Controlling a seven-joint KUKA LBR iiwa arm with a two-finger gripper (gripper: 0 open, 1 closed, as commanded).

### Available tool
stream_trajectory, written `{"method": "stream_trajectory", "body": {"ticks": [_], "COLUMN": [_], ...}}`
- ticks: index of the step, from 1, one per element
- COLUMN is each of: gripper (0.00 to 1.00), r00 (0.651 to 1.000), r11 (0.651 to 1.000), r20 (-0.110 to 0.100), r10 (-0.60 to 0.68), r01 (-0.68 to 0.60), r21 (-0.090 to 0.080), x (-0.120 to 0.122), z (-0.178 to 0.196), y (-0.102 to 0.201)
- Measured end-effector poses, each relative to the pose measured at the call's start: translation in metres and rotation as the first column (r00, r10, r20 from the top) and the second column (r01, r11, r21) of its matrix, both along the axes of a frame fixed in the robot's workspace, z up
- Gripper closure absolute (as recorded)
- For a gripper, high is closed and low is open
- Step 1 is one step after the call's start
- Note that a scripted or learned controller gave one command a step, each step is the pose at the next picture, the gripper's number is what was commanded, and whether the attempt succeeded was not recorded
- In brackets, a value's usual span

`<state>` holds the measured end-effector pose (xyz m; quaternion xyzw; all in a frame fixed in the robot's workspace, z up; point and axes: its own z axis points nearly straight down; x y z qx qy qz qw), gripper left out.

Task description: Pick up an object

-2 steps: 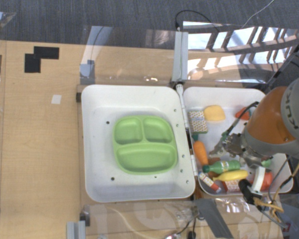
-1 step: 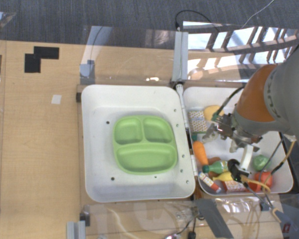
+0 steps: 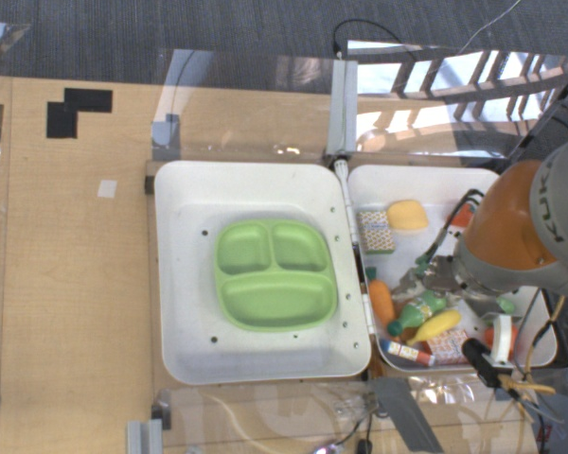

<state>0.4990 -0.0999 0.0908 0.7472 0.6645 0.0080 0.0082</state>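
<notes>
On the left, the wooden worktop (image 3: 66, 282) is bare apart from a black shape (image 3: 76, 112) stuck near its far edge. Next comes the left bin (image 3: 180, 253), and a green tray (image 3: 275, 274) with three hollows lies flat in the middle of it. The right bin (image 3: 426, 183) sits just beside it, and the toys are all heaped at its near end, likely so the arm has many things to choose from in one spot. A checked block (image 3: 376, 230) and a yellow round toy (image 3: 407, 216) lie farther back. An orange carrot toy (image 3: 381, 302) lies by the bin's left wall, with a green toy (image 3: 421, 308) and a yellow banana toy (image 3: 437, 324) touching each other beside it. The arm (image 3: 516, 230) comes in from the right and bends down over this heap. Its end effector (image 3: 434, 280) hangs just above the green toy. It cannot be told how wide it is open, and nothing can be seen in its hold. The green toy looks like the thing it is going for.
</notes>
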Motion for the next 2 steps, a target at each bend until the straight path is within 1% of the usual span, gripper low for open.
{"method": "stream_trajectory", "body": {"ticks": [1, 2], "gripper": [1.0, 1.0], "r00": [1.0, 0.997], "r11": [1.0, 0.997], "r20": [0.005, -0.018], "r10": [0.002, 0.077], "r01": [-0.002, -0.077], "r21": [0.002, 0.001], "x": [0.003, 0.034], "z": [0.011, 0.142], "y": [0.002, 0.014]}}
